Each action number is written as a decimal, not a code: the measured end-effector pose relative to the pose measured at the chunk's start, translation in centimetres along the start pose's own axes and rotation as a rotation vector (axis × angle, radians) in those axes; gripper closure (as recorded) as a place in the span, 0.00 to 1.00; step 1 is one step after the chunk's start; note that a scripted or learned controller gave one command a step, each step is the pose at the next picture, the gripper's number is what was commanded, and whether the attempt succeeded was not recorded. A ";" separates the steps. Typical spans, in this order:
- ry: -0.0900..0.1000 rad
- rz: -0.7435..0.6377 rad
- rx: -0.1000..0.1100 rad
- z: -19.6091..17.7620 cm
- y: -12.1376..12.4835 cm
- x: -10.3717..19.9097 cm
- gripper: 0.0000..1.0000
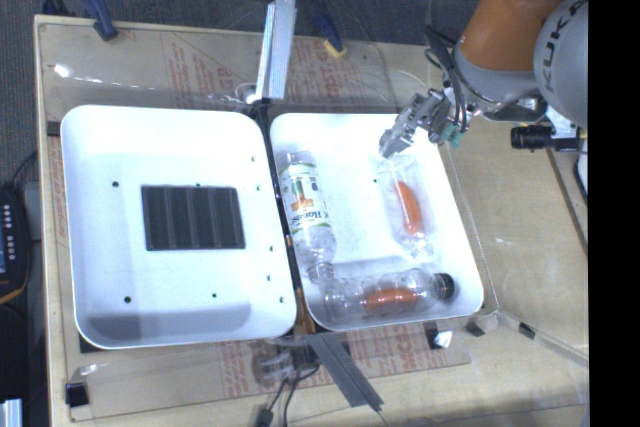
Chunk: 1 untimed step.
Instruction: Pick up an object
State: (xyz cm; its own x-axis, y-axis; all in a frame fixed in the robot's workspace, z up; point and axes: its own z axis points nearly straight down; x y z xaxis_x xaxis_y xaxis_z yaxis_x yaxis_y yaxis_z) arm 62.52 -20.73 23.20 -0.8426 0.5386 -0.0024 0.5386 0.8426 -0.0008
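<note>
The fingers (pixel 395 141) hang above the upper right part of the right bin (pixel 352 137), tilted down and leftward; whether they are spread or pressed together cannot be told. Just below them lies a clear bag holding an orange sausage-shaped item (pixel 408 206). Further below lies a clear bottle with an orange item inside (pixel 388 295). Lower left rests a labelled water bottle (pixel 304 206). Far left, the left bin (pixel 90 145) holds a dark ribbed tray (pixel 193 217).

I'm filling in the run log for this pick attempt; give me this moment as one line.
phase: approach | end effector: above right bin's far side, nothing seen held | nearest: bagged orange item | also in bin: labelled bottle, clear bottle | left bin: dark panel
</note>
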 end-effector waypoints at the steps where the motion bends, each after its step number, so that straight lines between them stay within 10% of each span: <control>1: 0.000 0.000 0.000 0.0 0.0 0.0 0.00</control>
State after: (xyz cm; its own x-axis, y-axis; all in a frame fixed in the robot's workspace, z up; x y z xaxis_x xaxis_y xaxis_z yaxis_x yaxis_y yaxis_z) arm 62.51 -20.74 23.20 -0.8425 0.5387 -0.0023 0.5387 0.8425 -0.0010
